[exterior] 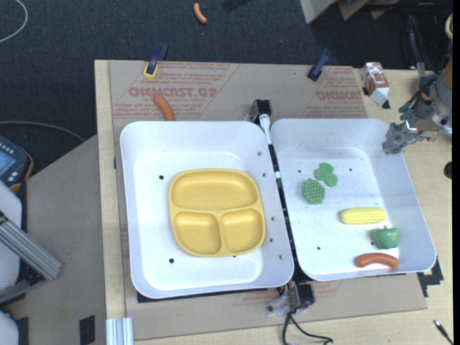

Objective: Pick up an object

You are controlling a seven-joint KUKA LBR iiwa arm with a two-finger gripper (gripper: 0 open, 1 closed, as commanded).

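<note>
Two shallow white bins side by side on a brown worktop (215, 85) printed with red lettering. Left bin (144, 192): a yellow three-compartment tray (215, 210) lying flat near its middle. Right bin (402, 192): two green bumpy pieces (318, 183) touching each other near the centre; a yellow corn cob (363, 215) lying crosswise nearer the front; a green pepper (387, 237) just in front of the cob at its right end; an orange-red sausage (376, 261) against the front wall. End effector (397, 139) at the right bin's far right corner, above the rim, well apart from all items in the bin, nothing visible between its tips; spread or pressed together cannot be told at this size. Outside the bins: an orange sausage (164, 107) on the worktop behind the left bin, another small orange piece (200, 12) on the dark floor beyond. Clamps at the worktop's rear edge: one yellow-tipped (152, 65), one blue (318, 65).
</note>
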